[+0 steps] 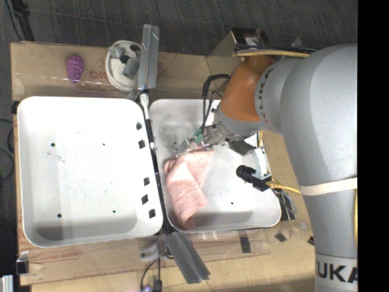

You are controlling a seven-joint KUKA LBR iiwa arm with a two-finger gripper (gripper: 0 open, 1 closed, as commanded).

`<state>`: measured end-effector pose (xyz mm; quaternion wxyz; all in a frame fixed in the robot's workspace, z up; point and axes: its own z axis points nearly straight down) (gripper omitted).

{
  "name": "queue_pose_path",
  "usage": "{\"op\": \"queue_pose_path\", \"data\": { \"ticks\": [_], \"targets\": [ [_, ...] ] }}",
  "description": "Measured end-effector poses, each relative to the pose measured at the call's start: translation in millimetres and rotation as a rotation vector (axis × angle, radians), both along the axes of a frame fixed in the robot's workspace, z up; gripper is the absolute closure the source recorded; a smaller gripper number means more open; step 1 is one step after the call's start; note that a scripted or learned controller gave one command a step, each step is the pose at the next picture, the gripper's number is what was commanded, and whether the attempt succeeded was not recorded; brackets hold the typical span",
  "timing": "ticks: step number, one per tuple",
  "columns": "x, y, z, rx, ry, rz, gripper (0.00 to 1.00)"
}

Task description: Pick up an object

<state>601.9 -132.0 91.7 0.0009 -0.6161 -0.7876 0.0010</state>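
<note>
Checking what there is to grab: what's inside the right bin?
Inside the right bin lies a folded pink cloth against its left wall. The arm covers the bin's upper right part, so anything beneath it is hidden.

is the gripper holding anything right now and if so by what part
Cannot be told. The gripper sits at the top edge of the pink cloth in the right bin, but the wrist hides any hold.

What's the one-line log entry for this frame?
phase: reaching | gripper: over right bin, at top edge of pink cloth | grasp: unconfirmed | left bin: no contact
</note>
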Motion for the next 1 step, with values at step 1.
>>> {"op": "queue_pose_path", "data": {
  "ticks": [1],
  "targets": [
    [0.8, 0.4, 10.4, 0.0, -0.001, 0.004, 1.0]
  ]
}}
